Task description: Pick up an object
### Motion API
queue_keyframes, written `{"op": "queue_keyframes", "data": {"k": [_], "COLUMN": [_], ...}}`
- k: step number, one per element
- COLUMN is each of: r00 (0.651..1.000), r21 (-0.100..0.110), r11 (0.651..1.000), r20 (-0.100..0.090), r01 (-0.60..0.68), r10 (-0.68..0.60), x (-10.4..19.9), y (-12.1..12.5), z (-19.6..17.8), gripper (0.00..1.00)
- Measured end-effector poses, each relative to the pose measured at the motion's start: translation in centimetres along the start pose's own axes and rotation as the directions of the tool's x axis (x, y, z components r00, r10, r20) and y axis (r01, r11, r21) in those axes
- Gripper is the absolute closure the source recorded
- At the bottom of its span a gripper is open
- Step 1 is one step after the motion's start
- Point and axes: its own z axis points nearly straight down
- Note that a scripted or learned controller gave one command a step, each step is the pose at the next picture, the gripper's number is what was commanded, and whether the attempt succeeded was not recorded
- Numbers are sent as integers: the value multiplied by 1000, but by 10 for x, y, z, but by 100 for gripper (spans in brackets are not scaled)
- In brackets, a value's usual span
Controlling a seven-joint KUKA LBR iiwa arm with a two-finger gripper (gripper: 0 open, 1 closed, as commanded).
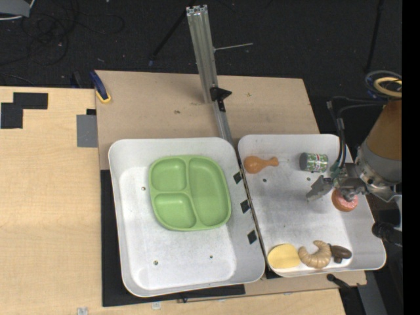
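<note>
Arm (387,143): one unit, entering from the right. Upper section a rounded orange band; below it a grey wrist housing with a paler grey collar. Black cables loop along its left side. Gripper (326,188): dark grey metal, small and angular, two fingers, detail blurred. No legible markings or screws.

The arm (387,143) reaches in from the right, wrist bent low, with the gripper (326,188) pointing left.
</note>
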Motion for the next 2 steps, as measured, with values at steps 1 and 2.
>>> {"op": "queue_keyframes", "data": {"k": [1,2], "r00": [1000,1000], "r21": [4,-2], "r11": [1000,1000], "r20": [0,0], "r01": [-1,0], "r10": [1,0], "x": [-8,-7], "y": [0,1], "z": [49,99], "gripper": [0,0]}}
